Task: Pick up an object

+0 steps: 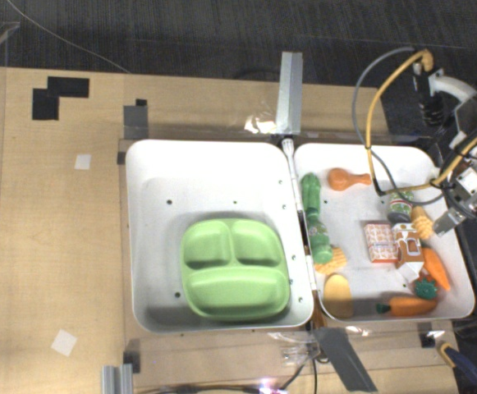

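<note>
The right bin point(361, 161) holds several toy foods: a long green vegetable point(310, 195), an orange drumstick-shaped piece point(346, 179), a pink and white box point(380, 242), a small can point(399, 210), a yellow corn piece point(421, 220), two carrots point(435, 269) point(410, 306) and a yellow fruit point(337, 286). My gripper point(448, 220) hangs over the right rim of this bin, just right of the corn and can, with cables looping above it. I see nothing held in it.
A green divided tray point(234, 268) lies in the left bin point(164, 179). A metal post point(290, 97) stands behind the wall between the bins. Yellow and grey cables point(378, 105) arc over the right bin's back corner.
</note>
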Robot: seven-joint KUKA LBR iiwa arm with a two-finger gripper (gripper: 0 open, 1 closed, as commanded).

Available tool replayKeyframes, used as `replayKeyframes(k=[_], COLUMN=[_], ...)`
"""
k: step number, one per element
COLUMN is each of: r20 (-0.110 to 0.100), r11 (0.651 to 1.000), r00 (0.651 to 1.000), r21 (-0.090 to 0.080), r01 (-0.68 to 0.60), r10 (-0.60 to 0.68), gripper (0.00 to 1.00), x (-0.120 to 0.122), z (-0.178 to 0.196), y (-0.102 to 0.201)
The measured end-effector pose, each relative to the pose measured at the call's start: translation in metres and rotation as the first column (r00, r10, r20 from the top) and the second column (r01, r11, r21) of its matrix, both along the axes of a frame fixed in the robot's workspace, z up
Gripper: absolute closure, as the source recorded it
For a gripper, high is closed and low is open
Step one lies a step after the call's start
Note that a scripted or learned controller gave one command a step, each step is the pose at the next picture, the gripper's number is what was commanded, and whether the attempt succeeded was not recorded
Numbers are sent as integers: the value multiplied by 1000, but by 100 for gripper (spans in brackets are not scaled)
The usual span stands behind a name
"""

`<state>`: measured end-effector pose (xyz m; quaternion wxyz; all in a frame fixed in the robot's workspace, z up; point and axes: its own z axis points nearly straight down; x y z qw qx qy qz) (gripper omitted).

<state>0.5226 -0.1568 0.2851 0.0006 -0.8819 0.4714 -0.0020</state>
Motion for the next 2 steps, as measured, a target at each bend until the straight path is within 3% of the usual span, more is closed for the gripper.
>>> replayKeyframes(k=[1,2], r20=[0,5], r11=[968,967], r00=[968,967], r21=[1,0], r01=[-249,-255], r10=[249,255], gripper=[100,100], x=[13,15], z=[-14,-2], y=[-42,-39])
